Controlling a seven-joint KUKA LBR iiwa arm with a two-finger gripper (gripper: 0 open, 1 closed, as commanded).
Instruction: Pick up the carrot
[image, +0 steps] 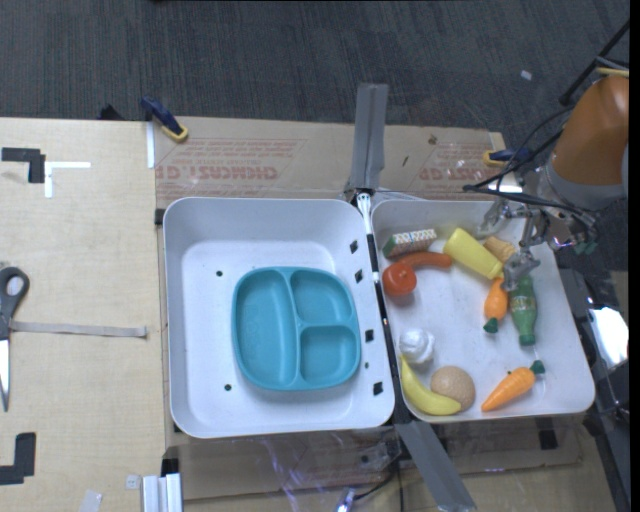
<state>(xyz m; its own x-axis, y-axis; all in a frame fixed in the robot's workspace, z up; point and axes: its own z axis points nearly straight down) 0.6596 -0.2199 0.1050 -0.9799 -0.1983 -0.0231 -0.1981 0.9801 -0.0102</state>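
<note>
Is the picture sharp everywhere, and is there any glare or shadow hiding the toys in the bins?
In the camera view, the white bins are evenly lit with soft shadows under the blue tray. The carrot near the right bin's front corner reads clearly. The gripper area looks cluttered and slightly blurred, and the orange band is soft. A bright glare patch sits at the right edge.
</note>
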